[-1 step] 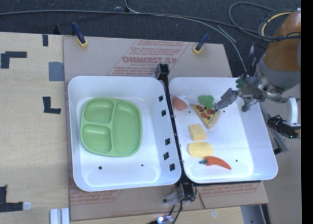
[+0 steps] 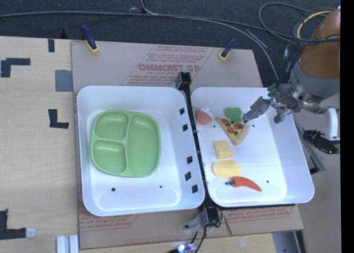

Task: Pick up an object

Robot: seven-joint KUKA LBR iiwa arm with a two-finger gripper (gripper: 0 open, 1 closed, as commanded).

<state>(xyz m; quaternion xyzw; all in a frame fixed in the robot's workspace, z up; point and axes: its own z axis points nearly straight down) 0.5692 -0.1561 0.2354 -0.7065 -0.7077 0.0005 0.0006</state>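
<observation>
The right bin [image 2: 287,158] holds several toy foods. A pink-red piece [image 2: 203,116] lies near the divider, with a green leafy piece [image 2: 233,114] and a pizza slice [image 2: 234,130] beside it. Below them are a yellow cheese block [image 2: 223,149], a yellow oval piece [image 2: 227,168] and a red-orange chili pepper [image 2: 245,183]. My gripper [image 2: 266,114] hangs over the bin's upper right part, just right of the green piece. It is open, with nothing between its fingers.
A green divided plate [image 2: 126,142] lies in the left bin [image 2: 166,191]. Black clips run along the divider [image 2: 191,136] between the bins. Cables [image 2: 276,14] trail across the dark floor behind the bench. Two clamps [image 2: 90,41] pin the cardboard at the back.
</observation>
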